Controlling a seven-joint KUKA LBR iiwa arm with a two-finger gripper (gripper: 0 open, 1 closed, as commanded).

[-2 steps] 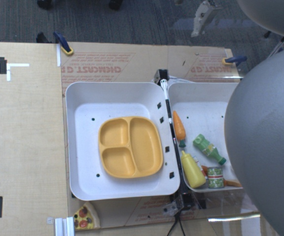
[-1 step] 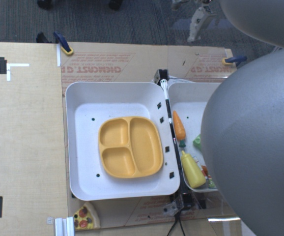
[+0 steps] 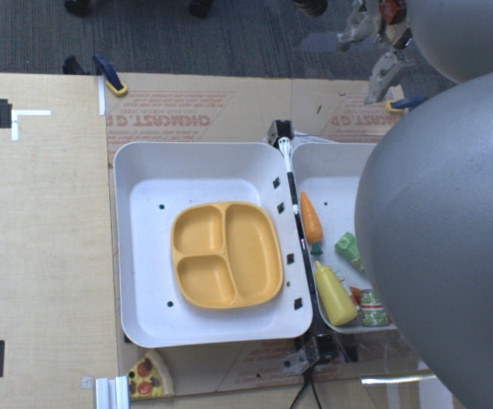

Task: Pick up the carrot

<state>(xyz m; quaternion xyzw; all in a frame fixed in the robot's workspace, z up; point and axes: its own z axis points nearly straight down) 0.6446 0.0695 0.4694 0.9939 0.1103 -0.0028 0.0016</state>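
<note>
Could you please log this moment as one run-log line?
carrot: right bin, by left wall | plate: left bin | arm: over right bin

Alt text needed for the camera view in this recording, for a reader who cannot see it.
A carrot lies by the left wall of the right white bin, with a green item, a yellow bottle and a small can near it. The grey arm covers most of that bin. The left bin holds a yellow divided plate.

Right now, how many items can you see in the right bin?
4 visible: carrot against the left wall, green item beside it, yellow bottle toward the front, small can at its right. The arm may hide more.
</note>
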